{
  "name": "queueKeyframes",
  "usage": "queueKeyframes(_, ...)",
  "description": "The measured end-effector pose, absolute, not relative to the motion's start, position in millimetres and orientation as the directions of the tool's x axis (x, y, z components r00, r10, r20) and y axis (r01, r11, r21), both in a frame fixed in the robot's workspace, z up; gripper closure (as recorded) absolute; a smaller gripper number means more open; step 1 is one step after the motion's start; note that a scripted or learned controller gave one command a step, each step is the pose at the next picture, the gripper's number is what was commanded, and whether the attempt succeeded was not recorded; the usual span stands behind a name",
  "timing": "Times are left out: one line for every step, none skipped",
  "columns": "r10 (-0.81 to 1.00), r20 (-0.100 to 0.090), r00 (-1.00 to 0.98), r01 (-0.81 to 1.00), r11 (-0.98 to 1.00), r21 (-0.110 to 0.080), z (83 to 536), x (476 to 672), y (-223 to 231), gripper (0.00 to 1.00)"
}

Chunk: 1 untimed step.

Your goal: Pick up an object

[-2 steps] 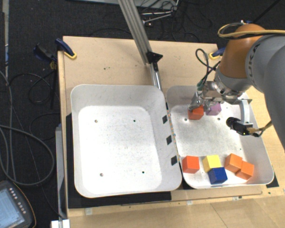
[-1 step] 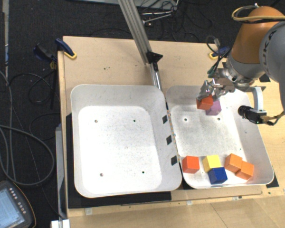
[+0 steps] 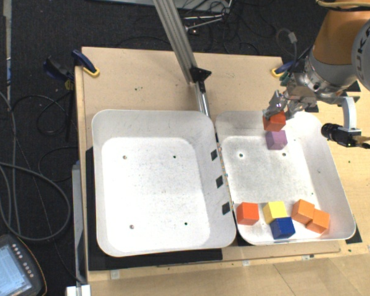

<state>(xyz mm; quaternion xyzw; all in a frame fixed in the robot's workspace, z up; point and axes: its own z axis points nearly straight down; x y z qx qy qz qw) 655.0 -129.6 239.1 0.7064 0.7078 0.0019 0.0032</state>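
Red block (image 3: 274, 123) sits pinched in the claw (image 3: 275, 117) above the right bin's (image 3: 333, 184) far edge, just over a purple block (image 3: 275, 139). Grip looks shallow, so any jolt could drop it.

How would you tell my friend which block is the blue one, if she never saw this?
Look at the right-hand white bin, then down to its near edge, where a small cluster of blocks sits. The blue block is the one closest to that edge, tucked just below the yellow block. It is the only blue one; the orange blocks lie on either side of the pair.
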Motion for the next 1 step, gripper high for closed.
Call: queueKeyframes(1.000, -0.001, -0.002, 1.000, 0.002, 0.003, 253.0, 655.6, -129.5, 1.00)
